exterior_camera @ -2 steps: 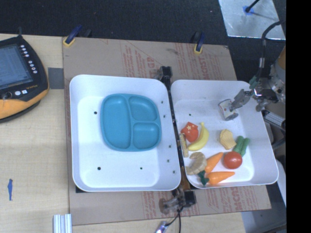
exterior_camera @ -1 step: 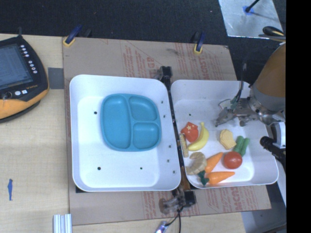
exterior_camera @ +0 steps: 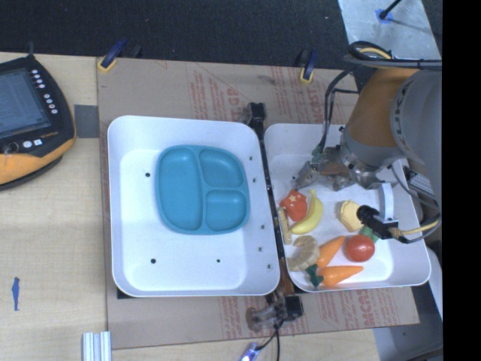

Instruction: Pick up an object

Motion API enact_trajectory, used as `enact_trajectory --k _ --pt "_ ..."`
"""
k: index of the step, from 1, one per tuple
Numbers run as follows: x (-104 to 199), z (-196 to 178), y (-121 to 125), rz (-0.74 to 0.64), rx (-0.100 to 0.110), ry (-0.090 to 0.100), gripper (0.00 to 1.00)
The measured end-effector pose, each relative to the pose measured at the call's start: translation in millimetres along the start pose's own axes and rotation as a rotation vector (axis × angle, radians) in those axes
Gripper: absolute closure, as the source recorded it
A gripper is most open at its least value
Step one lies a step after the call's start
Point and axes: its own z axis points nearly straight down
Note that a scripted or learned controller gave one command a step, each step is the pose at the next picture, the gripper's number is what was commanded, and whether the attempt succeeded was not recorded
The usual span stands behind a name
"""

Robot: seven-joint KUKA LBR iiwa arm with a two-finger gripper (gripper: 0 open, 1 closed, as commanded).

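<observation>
Presently on bench: two shallow white bins side by side on brown cardboard sheet (exterior_camera: 180, 96).

Left bin (exterior_camera: 128, 269): holds one blue divided plate (exterior_camera: 201, 189), three compartments, lying flat near bin centre.

Right bin (exterior_camera: 406, 273): holds toy food, clustered toward near half. Red strawberry-like piece (exterior_camera: 294, 204) just beside yellow banana (exterior_camera: 310, 215), apparently touching. Two orange carrots (exterior_camera: 336, 265) at near edge, one angled across the other. Tan, lumpy item (exterior_camera: 303, 253) left of carrots, against bin's left wall. Red tomato (exterior_camera: 360, 247) right of carrots. Pale yellow chunk (exterior_camera: 348, 215) farther back, beside black cable fitting.

Arm: grey with orange band, entering from right, bent over far half of right bin. Gripper (exterior_camera: 314, 170) low over bin floor, far of strawberry and banana, apart from both. Fingers: spread or pressed together cannot be told; nothing seen pinched.

Elsewhere: orange-and-black control pendant (exterior_camera: 30, 119) at left bench edge; blue clamps (exterior_camera: 111, 54) at cardboard's far corners.
</observation>
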Motion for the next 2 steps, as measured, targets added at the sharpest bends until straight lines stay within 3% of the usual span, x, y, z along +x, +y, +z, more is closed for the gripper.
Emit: enact_trajectory --k 2 --pt "19.1 -0.7 32.4 0.003 -0.004 0.0 0.0"
